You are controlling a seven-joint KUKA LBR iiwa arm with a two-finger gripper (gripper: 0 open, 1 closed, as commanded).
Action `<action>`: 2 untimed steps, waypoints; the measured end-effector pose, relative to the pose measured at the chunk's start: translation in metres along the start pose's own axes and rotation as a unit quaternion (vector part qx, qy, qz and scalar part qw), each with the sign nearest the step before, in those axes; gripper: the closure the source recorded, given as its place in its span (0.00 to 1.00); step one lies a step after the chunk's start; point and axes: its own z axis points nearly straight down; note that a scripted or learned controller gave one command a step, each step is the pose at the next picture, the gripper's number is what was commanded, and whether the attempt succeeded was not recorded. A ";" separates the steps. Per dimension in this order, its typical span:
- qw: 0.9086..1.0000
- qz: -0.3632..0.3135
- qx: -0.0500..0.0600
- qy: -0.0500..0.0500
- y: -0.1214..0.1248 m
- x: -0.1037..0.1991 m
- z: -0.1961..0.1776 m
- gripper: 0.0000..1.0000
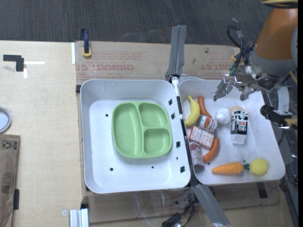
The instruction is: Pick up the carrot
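The orange carrot (228,168) with a green stub lies on its side near the front edge of the right bin (274,145), its tip pointing left. My gripper (231,94) hangs over the bin's back part, far behind the carrot. Its two fingers (218,93) stand apart, open, with nothing between them.
A yellow lemon (259,166) touches the carrot's green end. Further back lie a milk carton (239,125), a white ball (221,114), a banana (191,110), two sausages (212,149), a small can (207,122) and a snack box (202,136). A green divided plate (142,129) lies in the left bin (94,136).
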 end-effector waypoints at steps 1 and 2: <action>0.999 0.053 -0.001 0.000 0.027 0.016 -0.037 0.00; 1.000 0.030 0.000 0.000 -0.021 -0.002 0.060 0.00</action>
